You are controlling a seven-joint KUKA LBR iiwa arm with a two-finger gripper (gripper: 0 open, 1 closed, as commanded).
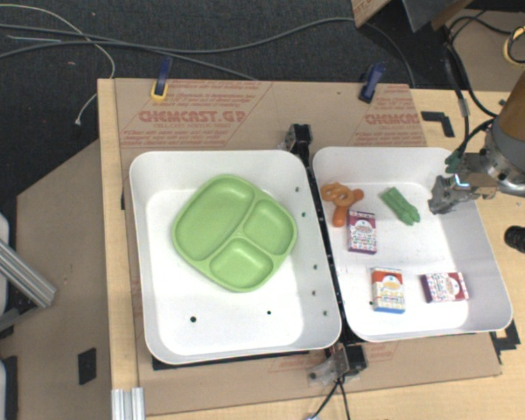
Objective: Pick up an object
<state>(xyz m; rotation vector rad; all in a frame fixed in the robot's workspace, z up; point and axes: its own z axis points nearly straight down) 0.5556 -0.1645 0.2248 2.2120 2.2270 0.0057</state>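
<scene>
You see the gripper (444, 196) over the right bin (481, 309), near a green piece (401, 206); its grip state I cannot tell.

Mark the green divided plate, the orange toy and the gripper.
green divided plate (234, 231): camera view, left bin, point on the ridge where its three sections meet.
orange toy (340, 199): camera view, right bin, point on its body.
gripper (444, 198): camera view, over the right bin's right side, point at its tip.
</scene>
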